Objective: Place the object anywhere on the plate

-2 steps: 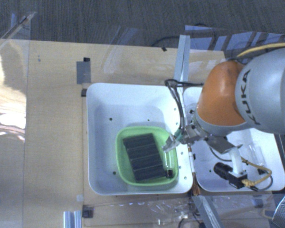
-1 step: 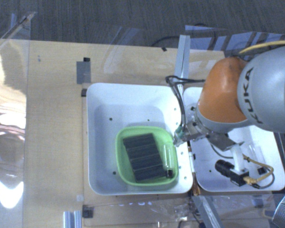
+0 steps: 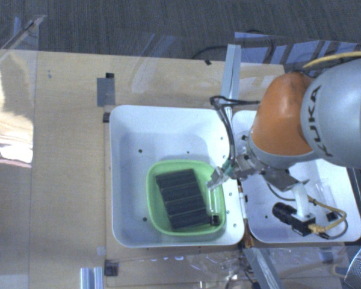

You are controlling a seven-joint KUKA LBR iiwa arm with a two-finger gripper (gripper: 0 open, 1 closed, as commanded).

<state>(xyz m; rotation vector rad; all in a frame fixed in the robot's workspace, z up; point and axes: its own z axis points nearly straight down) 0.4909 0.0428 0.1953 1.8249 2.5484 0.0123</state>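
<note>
The dark ribbed rectangular block (image 3: 182,198) lies on the round green plastic plate (image 3: 154,185) in the left white bin (image 3: 126,161), its long axis running toward the bin's near right corner. The gripper (image 3: 219,176) hangs at the plate's right rim, just beside the block; its state is probably obscured, I cannot tell.

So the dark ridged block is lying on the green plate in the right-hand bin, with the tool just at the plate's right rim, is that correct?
Not quite: the camera view shows the green plate in the left bin, not the right-hand one. The rest holds: the dark ridged block lies on the plate, and the tool is just at the plate's right rim.
</note>
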